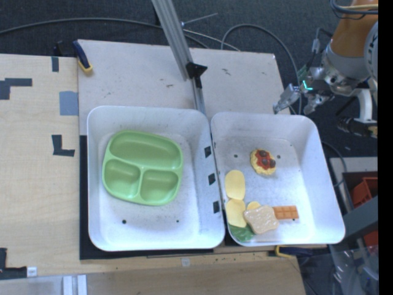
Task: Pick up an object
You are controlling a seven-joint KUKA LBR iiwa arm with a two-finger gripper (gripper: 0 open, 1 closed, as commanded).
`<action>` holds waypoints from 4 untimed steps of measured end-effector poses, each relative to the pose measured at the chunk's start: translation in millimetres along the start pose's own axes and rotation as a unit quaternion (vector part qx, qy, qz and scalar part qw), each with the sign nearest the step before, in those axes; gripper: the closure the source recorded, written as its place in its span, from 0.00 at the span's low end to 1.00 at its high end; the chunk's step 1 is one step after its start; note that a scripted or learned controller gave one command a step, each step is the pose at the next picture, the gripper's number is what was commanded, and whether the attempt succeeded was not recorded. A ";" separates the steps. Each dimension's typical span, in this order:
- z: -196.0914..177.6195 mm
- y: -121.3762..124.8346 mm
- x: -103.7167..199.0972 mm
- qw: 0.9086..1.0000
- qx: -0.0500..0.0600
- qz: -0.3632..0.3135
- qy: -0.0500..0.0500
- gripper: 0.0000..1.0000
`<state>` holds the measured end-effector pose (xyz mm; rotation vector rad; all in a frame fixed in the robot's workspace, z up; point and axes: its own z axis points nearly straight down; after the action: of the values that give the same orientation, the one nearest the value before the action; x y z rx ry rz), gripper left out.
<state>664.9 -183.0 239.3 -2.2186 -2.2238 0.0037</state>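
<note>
Nearest the lens: aluminium rail [174, 32], rising from beyond the far rim of the right bin [307, 165] near its left corner.

Claw [298, 102] found hovering just outside the far rim of the right bin, towards its right corner. Fingers [283, 100] spread apart, nothing between them. Released, nothing held.

Candidate items all inside the right bin:
- Round toy pastry [264, 161] with red topping, alone near the bin's middle, well apart from the rest. Closest to the claw.
- Two yellow oval pieces [235, 184], against the bin's left wall, end to end and touching.
- Toast slice [262, 219], at the near rim, overlapping the nearer oval and a green leaf [242, 233].
- Orange wafer [285, 212], just beside the toast, on its right.

Handling, as judged: toy food, likely light and stiff, probably smooth plastic and inclined to slip or skate on the bin floor. Not fragile. Flat pieces low-lying, offering little edge to pinch. Pastry judged the best pick: thicker, clear on all sides, to be taken across its width from above. Clustered items at the near rim likely to shift together if nudged.

Left of the right bin: second bin [98, 214] holding a green divided plate [143, 168].
</note>
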 end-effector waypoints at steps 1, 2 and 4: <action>57.0 6.7 7.3 1.000 0.002 0.000 0.001 0.00; 122.3 5.7 9.5 1.000 0.003 0.000 0.001 0.00; 139.8 4.3 8.9 1.000 0.004 0.000 -0.001 1.00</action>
<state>669.0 -174.3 99.5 -2.2156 -2.2197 0.0157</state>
